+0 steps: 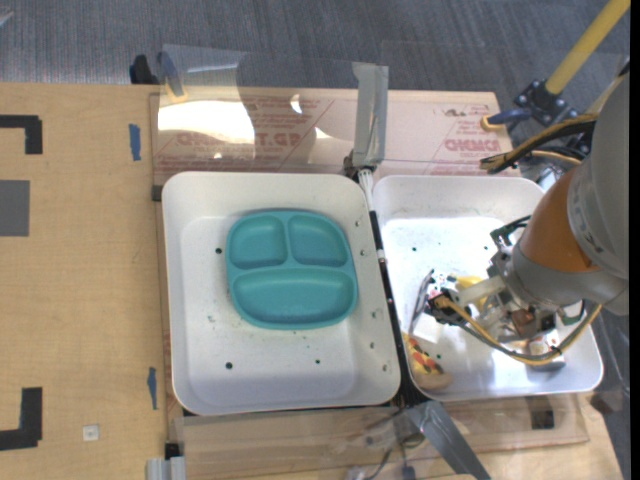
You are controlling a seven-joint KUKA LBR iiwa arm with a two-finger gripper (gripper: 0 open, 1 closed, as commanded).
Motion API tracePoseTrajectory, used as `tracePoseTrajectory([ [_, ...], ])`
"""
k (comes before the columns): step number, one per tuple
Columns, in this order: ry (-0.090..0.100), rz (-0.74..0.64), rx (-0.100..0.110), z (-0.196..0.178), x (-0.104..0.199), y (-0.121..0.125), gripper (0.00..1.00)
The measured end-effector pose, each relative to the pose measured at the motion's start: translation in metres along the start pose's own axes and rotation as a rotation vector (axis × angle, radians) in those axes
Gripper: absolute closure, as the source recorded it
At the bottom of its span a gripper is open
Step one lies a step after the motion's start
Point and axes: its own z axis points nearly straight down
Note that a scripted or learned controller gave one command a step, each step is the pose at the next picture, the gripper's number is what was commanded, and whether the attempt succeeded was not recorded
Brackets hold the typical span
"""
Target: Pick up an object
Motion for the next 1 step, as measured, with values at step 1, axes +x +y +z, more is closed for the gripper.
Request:
tracePoseTrajectory([
  [1, 0.005, 0.018, -0.002, -0.1117, -0.0262, 0.0263, 1.00],
])
